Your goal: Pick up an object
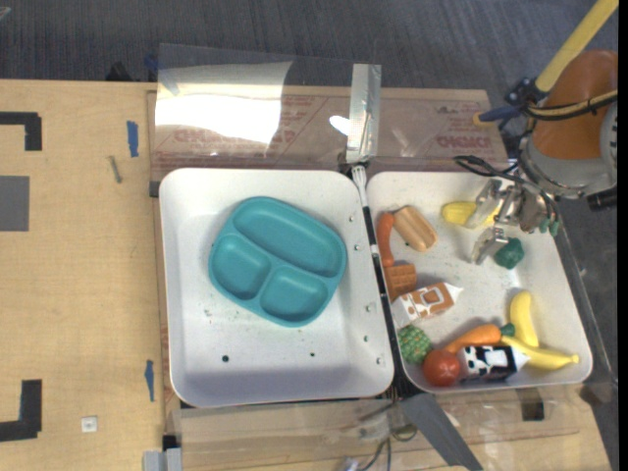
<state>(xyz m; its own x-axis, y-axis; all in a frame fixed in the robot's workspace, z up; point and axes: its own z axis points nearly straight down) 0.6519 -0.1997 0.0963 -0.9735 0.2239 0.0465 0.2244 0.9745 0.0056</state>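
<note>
Nearest us, in the right bin (574,292), lie a tomato (443,367), a carrot (474,339) and a banana (528,330). Farther back the gripper (497,226) hangs low — fingers spread, it seems — between a yellow piece (456,213) and a green piece (509,254), gripping neither. The left bin (186,263) bears a teal tray (279,259).

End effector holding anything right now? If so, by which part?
Nothing visibly held. The end effector hangs over the right bin, between the yellow piece and the green piece.
</note>
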